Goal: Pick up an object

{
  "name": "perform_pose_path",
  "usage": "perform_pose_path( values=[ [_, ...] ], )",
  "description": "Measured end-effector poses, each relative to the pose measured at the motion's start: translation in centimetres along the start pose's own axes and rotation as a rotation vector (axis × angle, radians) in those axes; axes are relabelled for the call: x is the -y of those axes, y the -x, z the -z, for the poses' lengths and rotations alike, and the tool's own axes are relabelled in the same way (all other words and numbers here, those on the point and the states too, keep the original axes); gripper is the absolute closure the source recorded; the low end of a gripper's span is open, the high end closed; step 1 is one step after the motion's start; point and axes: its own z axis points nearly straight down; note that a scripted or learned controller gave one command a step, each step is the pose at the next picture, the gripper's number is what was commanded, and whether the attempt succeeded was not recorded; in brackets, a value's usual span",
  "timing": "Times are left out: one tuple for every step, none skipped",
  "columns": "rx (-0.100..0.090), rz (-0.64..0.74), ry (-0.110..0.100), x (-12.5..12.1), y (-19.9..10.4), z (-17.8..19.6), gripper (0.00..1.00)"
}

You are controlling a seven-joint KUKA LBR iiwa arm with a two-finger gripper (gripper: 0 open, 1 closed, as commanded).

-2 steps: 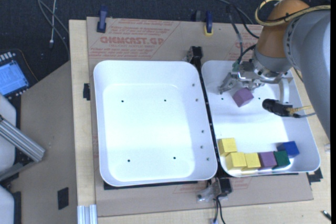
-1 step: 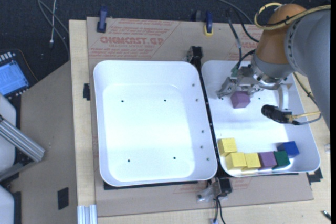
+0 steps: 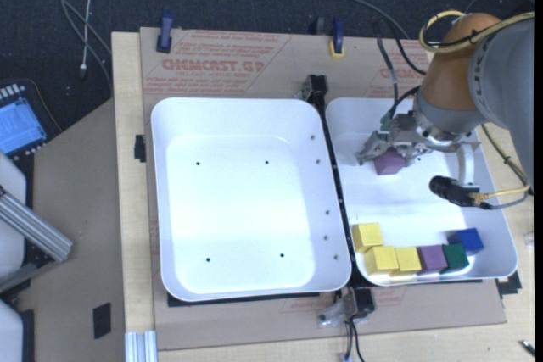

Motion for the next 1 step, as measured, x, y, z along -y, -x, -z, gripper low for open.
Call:
perform_pose_path(
  values=[
    [0.0,0.001,0.002,-0.06,-0.04,1.09,1.0]
  ],
)
